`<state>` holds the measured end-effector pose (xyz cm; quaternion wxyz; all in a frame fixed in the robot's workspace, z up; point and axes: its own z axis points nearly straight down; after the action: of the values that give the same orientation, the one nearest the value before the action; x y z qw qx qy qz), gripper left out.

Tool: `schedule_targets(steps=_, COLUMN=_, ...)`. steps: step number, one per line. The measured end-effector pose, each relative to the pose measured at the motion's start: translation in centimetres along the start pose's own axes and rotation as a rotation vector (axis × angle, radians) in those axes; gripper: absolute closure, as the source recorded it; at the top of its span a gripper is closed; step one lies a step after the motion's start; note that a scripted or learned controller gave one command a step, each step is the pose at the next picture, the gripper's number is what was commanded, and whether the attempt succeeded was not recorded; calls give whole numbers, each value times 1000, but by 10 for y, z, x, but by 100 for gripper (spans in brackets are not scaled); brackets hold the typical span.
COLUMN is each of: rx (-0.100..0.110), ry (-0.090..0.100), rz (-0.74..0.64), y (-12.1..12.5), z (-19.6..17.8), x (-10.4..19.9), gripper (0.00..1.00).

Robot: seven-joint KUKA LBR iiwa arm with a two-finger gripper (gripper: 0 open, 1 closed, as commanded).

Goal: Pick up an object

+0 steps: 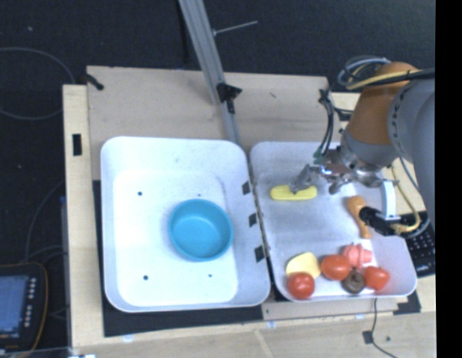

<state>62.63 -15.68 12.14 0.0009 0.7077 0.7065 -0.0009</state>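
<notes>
A grey arm with an orange band is reaching in from the right, its end effector point(314, 179) hanging over the right bin point(290, 159), just above a yellow banana-shaped toy point(293, 193); I cannot tell its opening. Toy tomatoes point(336, 267) and other toy foods are clustering at the bin's near edge. A blue bowl point(200, 229) is sitting in the left bin point(141, 162) on the counter point(156, 103).

I'm looking down on a robotics lab bench, not a home or kitchen. The plywood bench point(178, 99) sits on dark carpet-like flooring, with loose cables point(29, 88) trailing over it. A slanted aluminium rail point(204, 51) crosses overhead, probably a camera mount. At the lower left sits a small screen point(13, 300), perhaps a control pendant.
</notes>
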Motion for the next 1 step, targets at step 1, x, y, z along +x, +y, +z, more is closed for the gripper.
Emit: schedule_targets(steps=1, rx=-26, ry=-1, rz=2, y=9, z=6, x=-2, gripper=0)
